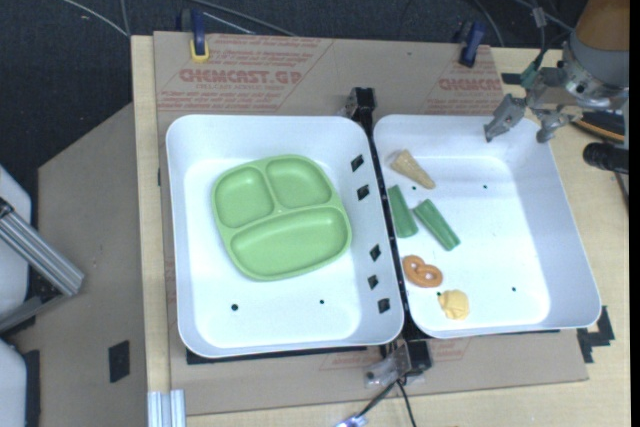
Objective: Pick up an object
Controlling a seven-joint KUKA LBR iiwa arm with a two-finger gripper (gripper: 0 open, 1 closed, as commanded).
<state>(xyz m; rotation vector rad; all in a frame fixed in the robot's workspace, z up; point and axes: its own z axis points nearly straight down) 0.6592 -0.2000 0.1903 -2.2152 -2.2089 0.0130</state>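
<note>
The right bin [530,225] holds several small objects: a tan cone-shaped piece [411,169], two green sticks [401,211] [437,224], an orange pretzel [422,272] and a yellow lump [454,304]. My gripper [524,126] hangs over the bin's far right corner, open, with its two fingers spread and nothing between them. It is well apart from all the objects, which lie along the bin's left side.
The left bin [195,265] carries a green divided plate [281,215]. A black divider [372,205] runs between the bins. Blue clamps [200,35] [469,41] hold the cardboard at the back. Cables trail over the dark floor behind.
</note>
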